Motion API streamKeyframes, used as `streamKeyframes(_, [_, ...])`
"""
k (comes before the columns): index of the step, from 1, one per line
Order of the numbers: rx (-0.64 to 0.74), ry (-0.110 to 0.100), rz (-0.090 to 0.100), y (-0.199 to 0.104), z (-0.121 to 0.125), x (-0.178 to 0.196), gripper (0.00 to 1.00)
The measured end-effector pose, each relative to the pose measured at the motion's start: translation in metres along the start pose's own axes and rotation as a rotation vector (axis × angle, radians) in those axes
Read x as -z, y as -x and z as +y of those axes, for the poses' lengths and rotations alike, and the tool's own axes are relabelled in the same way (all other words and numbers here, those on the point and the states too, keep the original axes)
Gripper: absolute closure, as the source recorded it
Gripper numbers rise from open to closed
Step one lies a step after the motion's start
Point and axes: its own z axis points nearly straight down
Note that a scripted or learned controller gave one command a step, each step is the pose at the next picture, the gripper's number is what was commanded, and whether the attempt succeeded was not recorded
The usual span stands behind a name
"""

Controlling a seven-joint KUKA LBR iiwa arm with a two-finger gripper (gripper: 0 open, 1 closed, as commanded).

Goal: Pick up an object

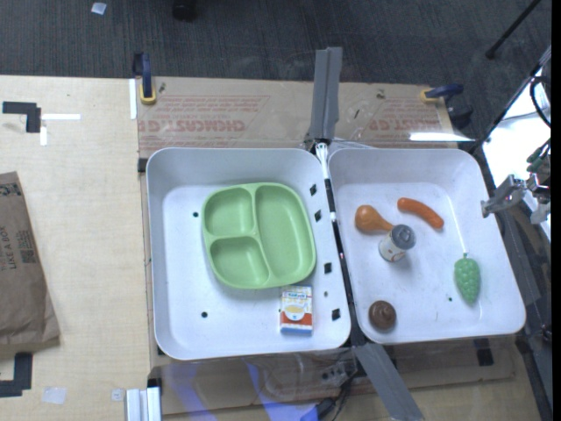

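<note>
Two bins, six objects.

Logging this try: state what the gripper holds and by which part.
Cannot be told. The gripper is not among the things in the bins; the carrot, grapes and carton all lie loose.

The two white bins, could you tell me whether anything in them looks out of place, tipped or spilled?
Nothing stands out. The left bin holds a green divided tray, slightly rotated, and a small carton beside it. The right bin holds scattered toy foods, including an orange carrot and green grapes, each lying apart with no spill.
</note>
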Motion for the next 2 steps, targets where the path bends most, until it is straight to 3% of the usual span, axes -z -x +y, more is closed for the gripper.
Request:
streamKeyframes(1, [-0.121, -0.002, 0.001, -0.02, 0.056, -0.104, 0.0])
streamKeyframes(2, [-0.253, -0.002, 0.001, -0.01, -0.007, -0.044, 0.0])
